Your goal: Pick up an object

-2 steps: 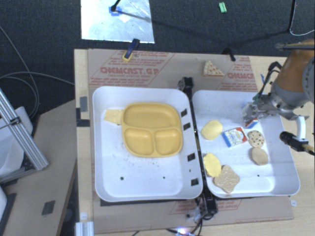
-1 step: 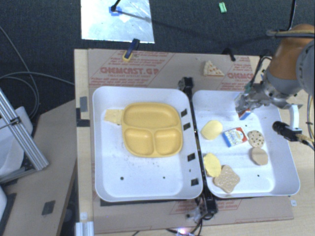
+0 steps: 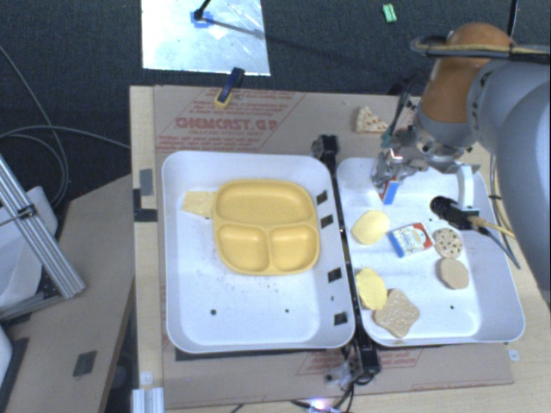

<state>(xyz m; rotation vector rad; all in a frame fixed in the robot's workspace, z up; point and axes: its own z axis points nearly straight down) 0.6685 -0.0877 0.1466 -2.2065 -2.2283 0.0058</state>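
Over the far end of the right bin (image 3: 508, 317), the gripper (image 3: 389, 181) is seen lowered, with a small blue object (image 3: 389, 192) at its tip. The step is judged to be the grasp itself. Whether that object is actually pinched, or the tip merely rests against it, cannot be told; the opening is not resolved. A vertical lift is called for next, to test the hold. Other candidates, a blue-and-white packet (image 3: 409, 237) and cookies (image 3: 447, 243), lie nearby.

Divided plate (image 3: 263, 227) in left bin (image 3: 185, 317); probably snacks fill right bin (image 3: 495, 317)
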